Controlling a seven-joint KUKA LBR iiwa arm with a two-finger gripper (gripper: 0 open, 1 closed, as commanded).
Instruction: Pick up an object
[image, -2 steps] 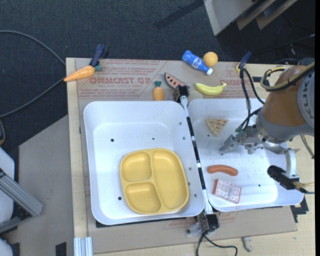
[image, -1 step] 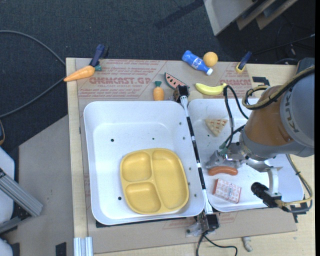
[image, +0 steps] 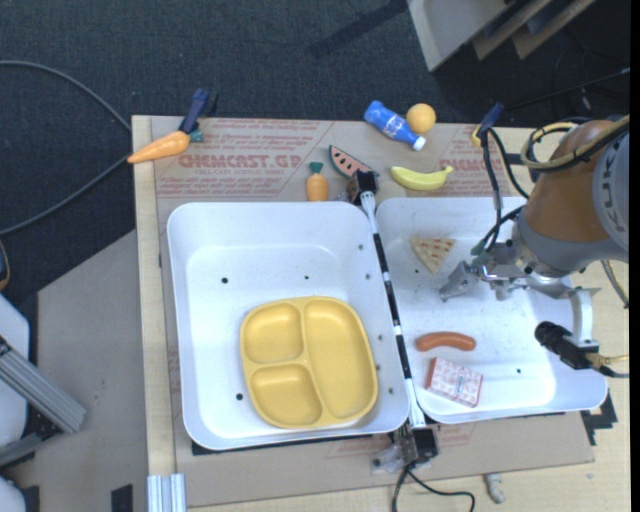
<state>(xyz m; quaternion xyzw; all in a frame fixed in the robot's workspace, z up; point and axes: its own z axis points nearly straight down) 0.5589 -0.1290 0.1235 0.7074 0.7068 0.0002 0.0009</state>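
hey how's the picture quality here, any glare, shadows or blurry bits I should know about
Camera view: even, soft lighting; the two white bins look bright, with little surface detail on their floors but no hard glare. Faint shadows sit beside the yellow divided plate and under the gripper. The hot dog and small packet read sharp; the arm's grey housing at right is slightly soft.

The arm is cut off by the right edge of the view, behind the gripper; its body hides the right wall of the right bin; the gripper's tips are too small and dark to tell if they are apart.
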